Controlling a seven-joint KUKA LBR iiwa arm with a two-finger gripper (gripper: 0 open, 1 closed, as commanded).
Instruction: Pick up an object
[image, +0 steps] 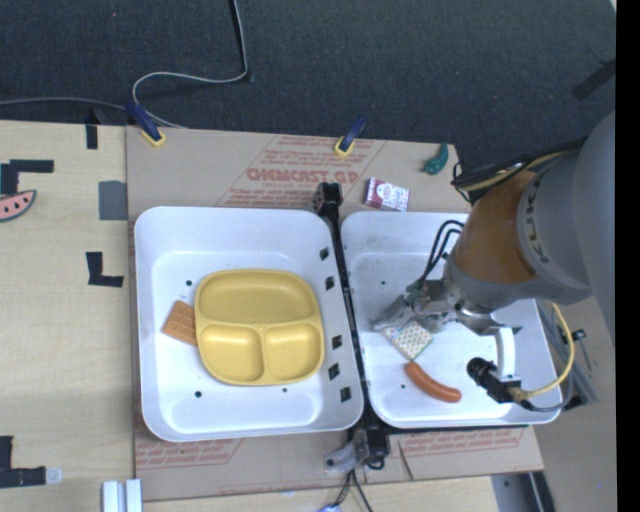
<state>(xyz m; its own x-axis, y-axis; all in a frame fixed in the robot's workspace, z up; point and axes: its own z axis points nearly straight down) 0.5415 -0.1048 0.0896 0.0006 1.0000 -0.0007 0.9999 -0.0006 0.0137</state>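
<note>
Jaws (405, 315), seemingly narrow though poorly seen, are poised low in the right bin (380, 245) beside a checkered pad (411, 341); they should be centred over it before closing.

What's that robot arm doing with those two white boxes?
The grey and orange robot arm reaches into the right bin. Its gripper sits low over a small checkered piece, and a toy sausage lies just below it. It is trying to pick something up, but nothing is lifted yet. The left bin holds a yellow divided plate with a cracker-like piece beside it.
</note>
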